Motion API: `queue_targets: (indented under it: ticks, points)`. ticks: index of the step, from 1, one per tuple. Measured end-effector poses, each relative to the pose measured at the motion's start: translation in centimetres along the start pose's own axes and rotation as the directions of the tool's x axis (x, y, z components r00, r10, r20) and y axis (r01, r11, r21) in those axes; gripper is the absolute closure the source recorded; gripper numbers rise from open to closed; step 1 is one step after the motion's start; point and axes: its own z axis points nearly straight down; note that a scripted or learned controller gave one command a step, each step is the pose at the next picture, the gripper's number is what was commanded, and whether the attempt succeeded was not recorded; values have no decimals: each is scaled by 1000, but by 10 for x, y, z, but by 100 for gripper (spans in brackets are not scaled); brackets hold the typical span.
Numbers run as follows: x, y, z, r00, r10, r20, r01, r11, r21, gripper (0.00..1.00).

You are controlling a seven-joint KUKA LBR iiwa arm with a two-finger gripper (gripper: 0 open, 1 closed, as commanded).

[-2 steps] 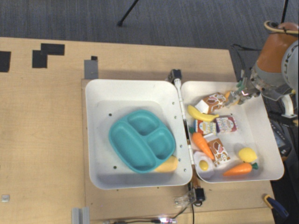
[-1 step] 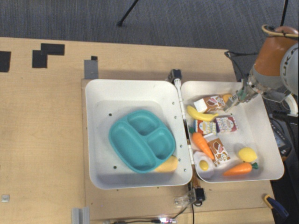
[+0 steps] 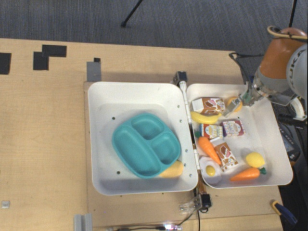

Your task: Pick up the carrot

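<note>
Orange, the carrot point(image 3: 208, 148) lies in the right bin point(image 3: 279, 143), well below-left of the gripper point(image 3: 243, 101), which hovers over the banana's point(image 3: 208, 117) far end. Finger spread: cannot tell. Approach step, I judge; next, descend onto 1 carrot.
</note>
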Motion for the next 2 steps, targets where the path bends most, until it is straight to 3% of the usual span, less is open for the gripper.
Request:
queue_targets:
  ticks: [1,2]
  points:
    - [30,19,1,993,120,9,-120,993,-6,0]
    - [30,24,-13,993,116,14,-116,993,-19,100]
